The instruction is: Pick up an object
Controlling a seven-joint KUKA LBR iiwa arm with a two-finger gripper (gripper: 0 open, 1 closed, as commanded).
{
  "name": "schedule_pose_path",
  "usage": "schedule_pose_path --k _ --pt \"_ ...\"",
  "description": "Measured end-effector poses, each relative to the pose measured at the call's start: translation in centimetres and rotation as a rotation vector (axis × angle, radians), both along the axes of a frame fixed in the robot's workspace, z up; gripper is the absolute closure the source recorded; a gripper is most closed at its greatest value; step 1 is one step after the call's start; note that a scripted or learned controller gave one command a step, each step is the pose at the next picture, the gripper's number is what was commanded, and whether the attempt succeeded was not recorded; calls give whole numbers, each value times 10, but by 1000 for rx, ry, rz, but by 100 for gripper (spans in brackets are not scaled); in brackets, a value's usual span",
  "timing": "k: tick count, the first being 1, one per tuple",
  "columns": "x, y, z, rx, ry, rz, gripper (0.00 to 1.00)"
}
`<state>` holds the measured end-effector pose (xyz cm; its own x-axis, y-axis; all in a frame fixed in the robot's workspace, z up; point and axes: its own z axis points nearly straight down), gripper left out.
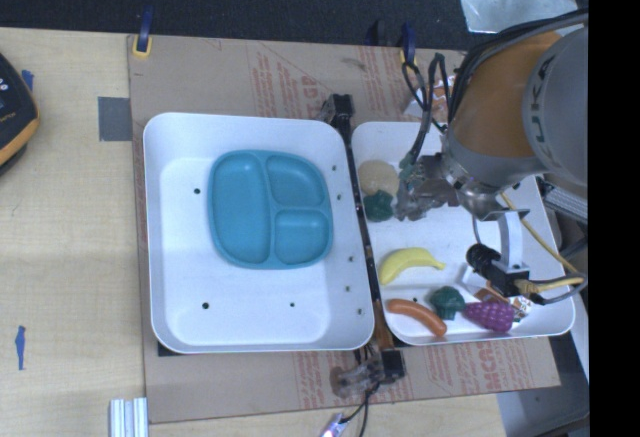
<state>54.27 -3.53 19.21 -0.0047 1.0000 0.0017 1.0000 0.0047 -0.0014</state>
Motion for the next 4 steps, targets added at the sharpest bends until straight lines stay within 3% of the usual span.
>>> schedule_pose_path --k 1,2,3,4 --pt "0 -1 0 -1 1 -1 0" --pt "29 -72 -54 -2 1 -4 0" --pt "116 -102 -96 -4 -8 1 0" --pt "117 -102 -84 -5 -8 7 100"
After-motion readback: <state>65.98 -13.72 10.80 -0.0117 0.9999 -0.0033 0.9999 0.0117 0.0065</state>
